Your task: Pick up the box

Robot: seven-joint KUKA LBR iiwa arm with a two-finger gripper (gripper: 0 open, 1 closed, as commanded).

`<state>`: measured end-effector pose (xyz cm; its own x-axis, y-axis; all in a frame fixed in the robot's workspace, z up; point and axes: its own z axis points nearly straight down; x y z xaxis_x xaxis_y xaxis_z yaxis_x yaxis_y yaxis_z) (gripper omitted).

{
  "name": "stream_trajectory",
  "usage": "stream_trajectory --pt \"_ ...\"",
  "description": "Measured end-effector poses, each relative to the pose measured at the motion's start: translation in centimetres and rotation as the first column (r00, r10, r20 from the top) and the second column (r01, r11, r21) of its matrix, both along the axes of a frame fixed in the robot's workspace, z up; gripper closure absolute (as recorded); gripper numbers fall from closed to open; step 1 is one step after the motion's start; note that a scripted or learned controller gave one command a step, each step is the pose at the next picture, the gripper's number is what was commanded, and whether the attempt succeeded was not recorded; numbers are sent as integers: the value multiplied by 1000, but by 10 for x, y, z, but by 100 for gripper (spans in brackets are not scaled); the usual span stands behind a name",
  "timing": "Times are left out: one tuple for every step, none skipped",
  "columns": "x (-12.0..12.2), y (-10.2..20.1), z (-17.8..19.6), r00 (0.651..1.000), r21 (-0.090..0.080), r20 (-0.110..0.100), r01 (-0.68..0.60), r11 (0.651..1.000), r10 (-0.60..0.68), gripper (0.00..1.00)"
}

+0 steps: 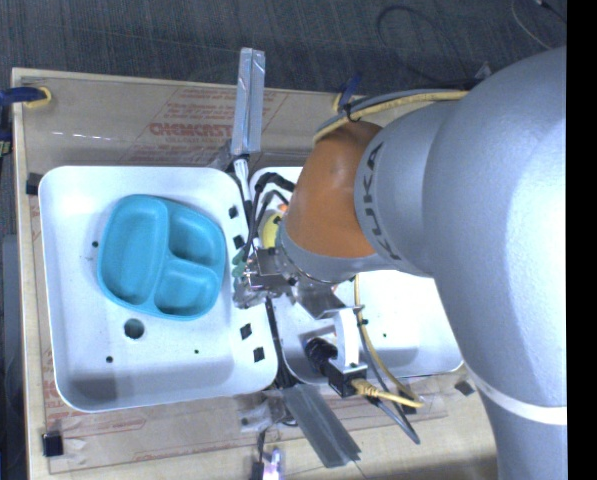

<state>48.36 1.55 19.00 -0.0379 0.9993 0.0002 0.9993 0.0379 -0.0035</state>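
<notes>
Left of the gripper (250,280), a blue divided tray (163,257) lying in the left bin (68,368); grip impossible to tell.

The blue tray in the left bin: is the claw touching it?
Apart. In the camera view the blue tray lies in the left bin, and white bin floor shows between its right edge and the claw, which sits at the wall between the bins.
</notes>
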Motion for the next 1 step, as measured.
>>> stream_trajectory --pt "1 1 8 1000 0 -4 -7 1000 7 100"
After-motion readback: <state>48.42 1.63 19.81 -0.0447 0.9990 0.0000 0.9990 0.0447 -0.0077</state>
